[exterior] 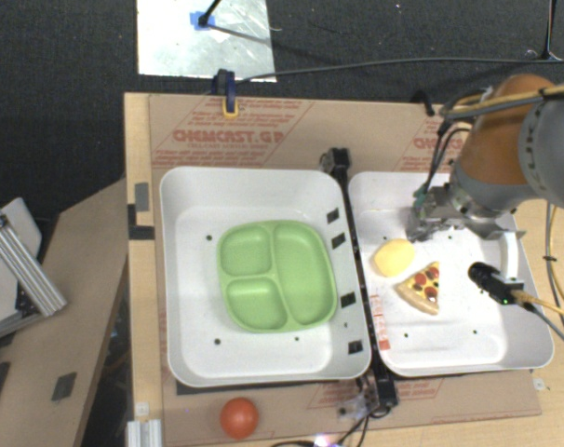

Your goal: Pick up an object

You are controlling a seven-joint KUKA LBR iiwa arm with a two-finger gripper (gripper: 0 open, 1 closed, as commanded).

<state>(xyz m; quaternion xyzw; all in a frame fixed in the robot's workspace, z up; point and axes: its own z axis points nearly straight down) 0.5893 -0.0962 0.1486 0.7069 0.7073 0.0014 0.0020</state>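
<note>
Checking in from the remote station. The arm (505, 147) reaches in from 3 o'clock and its gripper (422, 220) is over the right bin (468, 343), around 10 o'clock from that bin's middle. From this angle I can't tell whether the gripper is apart or together, and I don't see anything clamped in it.

The stuff to grab is all in that same bin. There's a yellow lump (394, 257) toward the bin's 9 o'clock side, close to the wall it shares with the other bin. The gripper is near it, at about 1 o'clock from it, and they look apart. A toy pizza slice (420, 289) lies flat at 4 o'clock from the lump, right beside it. I can't say whether they touch.

The left bin (184, 250) has a green divided plate (275, 276) sitting flat in the middle, three compartments, well away from the gripper.

Outside the bins, a red ball (238, 417) sits on the desk (87, 268) at 6 o'clock from the left bin, and a blue clamp (226, 89) grips the board at 12 o'clock.
</note>
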